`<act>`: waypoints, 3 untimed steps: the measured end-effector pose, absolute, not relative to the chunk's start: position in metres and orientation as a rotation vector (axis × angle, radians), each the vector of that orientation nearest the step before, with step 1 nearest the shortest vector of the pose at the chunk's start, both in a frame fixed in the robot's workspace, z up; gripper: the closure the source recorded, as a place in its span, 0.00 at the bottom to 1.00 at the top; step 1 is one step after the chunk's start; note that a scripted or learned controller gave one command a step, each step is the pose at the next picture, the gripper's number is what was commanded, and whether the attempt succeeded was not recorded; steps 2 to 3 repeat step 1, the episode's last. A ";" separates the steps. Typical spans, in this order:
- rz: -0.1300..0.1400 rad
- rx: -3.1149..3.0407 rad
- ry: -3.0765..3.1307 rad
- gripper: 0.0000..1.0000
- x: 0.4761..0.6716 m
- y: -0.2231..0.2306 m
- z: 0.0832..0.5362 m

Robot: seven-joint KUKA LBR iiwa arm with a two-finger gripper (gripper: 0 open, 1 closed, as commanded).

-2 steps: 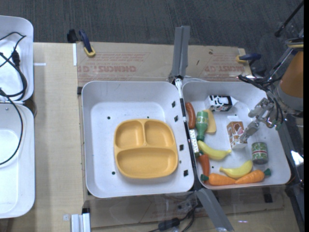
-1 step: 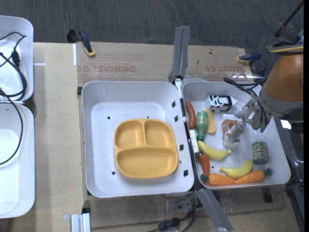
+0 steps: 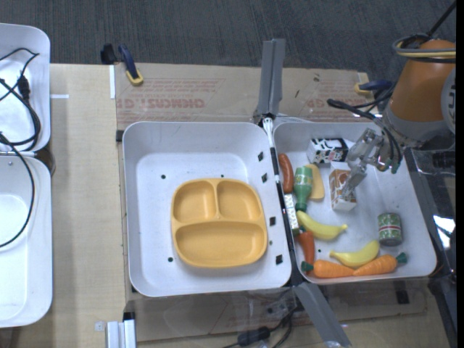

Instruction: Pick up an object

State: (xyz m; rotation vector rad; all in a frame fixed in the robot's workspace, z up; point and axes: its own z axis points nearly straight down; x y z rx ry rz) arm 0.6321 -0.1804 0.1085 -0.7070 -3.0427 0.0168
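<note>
Carrots (image 3: pixel 355 267) and 2 bananas (image 3: pixel 322 228) lie along the right bin's (image 3: pixel 424 216) near edge. Above the carton (image 3: pixel 342 189), the gripper (image 3: pixel 360 167) hangs with jaws apart, gripping nothing.

A divided plate (image 3: pixel 218 222) lies in the left bin (image 3: pixel 138 194); toy food (image 3: pixel 320 227) fills the right bin (image 3: pixel 420 216).

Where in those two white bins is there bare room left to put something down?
Left bin: bare floor all around the yellow divided plate. Right bin: small patch between the juice carton and green can; its left and front sides are crowded with toy food.
</note>
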 end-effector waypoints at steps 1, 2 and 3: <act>0.039 -0.771 -3.026 0.00 0.635 -0.174 0.107; 0.039 -0.771 -3.026 0.00 0.635 -0.174 0.107; 0.039 -0.771 -3.026 0.00 0.635 -0.174 0.107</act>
